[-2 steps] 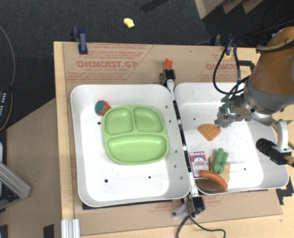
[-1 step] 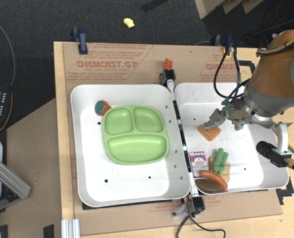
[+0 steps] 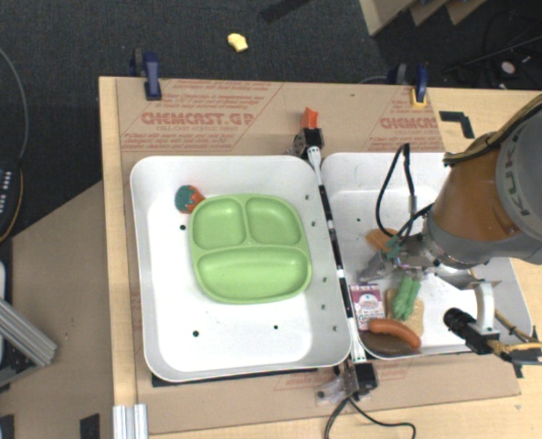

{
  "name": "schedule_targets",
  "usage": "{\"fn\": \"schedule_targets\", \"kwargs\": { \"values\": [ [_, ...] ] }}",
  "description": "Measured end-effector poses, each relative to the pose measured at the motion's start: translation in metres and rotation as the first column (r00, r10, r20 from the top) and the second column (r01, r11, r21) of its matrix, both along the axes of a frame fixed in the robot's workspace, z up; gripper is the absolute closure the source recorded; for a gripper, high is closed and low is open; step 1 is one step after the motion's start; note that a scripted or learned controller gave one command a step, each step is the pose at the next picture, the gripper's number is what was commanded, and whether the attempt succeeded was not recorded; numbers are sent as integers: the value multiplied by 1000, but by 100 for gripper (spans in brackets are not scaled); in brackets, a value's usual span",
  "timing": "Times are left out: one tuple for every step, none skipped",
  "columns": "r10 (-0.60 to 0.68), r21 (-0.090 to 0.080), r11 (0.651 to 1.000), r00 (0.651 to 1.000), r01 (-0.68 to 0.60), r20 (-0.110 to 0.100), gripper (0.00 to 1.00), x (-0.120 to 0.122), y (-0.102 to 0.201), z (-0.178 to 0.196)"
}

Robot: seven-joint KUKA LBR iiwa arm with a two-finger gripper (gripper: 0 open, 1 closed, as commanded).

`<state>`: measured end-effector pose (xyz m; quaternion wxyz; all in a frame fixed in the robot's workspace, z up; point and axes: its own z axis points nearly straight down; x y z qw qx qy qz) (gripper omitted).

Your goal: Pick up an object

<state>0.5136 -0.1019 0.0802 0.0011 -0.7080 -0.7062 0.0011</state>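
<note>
i reach in from the right, and my arm (image 3: 494, 190), grey with an orange band, is over the right bin (image 3: 344, 176). my gripper (image 3: 400, 262) is low in this bin, just above a small pile of objects at the near side. i cannot tell if it is released or clenched, because the wrist hides that part, and i see nothing held in it. under and just beside the gripper lies a green object (image 3: 404, 297) (long, maybe a toy vegetable), resting on something tan. near it, against the near wall of the bin, there is a brown sausage (image 3: 394, 334), and to the left of that a small carton (image 3: 366, 302) with pink on it, close to the wall between the two bins. a small orange piece (image 3: 378, 240) shows beside the gripper on the far side. a black cable (image 3: 394, 190) loops from my wrist over the bin floor. in the left bin (image 3: 243, 346) a green tray (image 3: 249, 248) with three compartments lies flat in the middle, and a small ball (image 3: 189, 198), orange and teal, touches the tray at its far left corner.
</note>
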Motion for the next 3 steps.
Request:
{"fn": "schedule_targets", "kwargs": {
  "values": [
    [7, -2, 1000, 1000, -7, 16, 0, 141, 1, 6],
    [1, 1, 1000, 1000, -1, -2, 0, 93, 6, 4],
    [0, 1, 1000, 1000, 0, -1, 0, 52, 6, 4]
  ]
}}
